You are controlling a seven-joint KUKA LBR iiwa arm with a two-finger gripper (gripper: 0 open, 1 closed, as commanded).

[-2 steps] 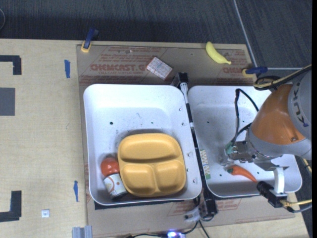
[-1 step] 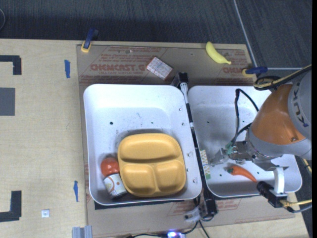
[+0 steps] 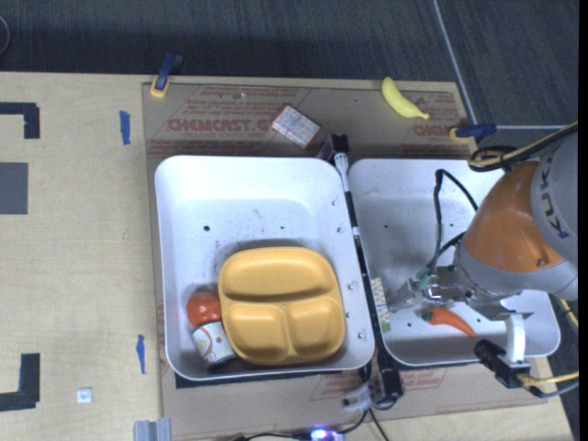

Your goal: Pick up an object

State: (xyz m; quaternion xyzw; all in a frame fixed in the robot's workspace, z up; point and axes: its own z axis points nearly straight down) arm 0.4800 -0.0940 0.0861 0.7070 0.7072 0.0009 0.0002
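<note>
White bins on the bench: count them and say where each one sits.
2. The left bin holds a yellow divided tray and a small orange-and-white thing at its near left corner. The right bin sits beside it, under the arm.

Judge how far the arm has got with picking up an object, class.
Done: the arm has reached into the right bin. In hand: its gripper sits low beside an orange carrot. Left: nothing visibly lifted; the yellow tray lies untouched in the left bin.
</note>
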